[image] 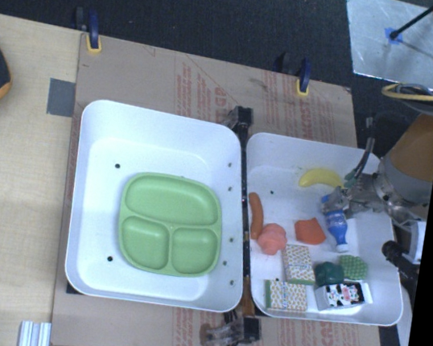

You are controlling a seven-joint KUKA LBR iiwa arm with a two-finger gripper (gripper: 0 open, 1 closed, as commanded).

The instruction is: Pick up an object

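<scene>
The right bin [373, 315] holds several small objects. A yellow banana [320, 177] lies at the back, and a blue and white tube [338, 226] lies in the middle. An orange-red wedge [310, 232] sits beside the tube. A pink ball [273, 238] and an orange sausage shape [255, 213] lie near the left wall. My gripper [344, 203] hangs low over the bin's back right part. It is just above the top end of the tube and right of the banana. Whether it touches the tube is unclear.
Two speckled blocks [298, 263] [288, 295], a dark green lump [329, 272], a green checked piece [354, 267] and a small printed box [342, 294] crowd the bin's front. The left bin [92, 189] bears a green divided plate [169, 223]. Clamps hold the board's edges.
</scene>
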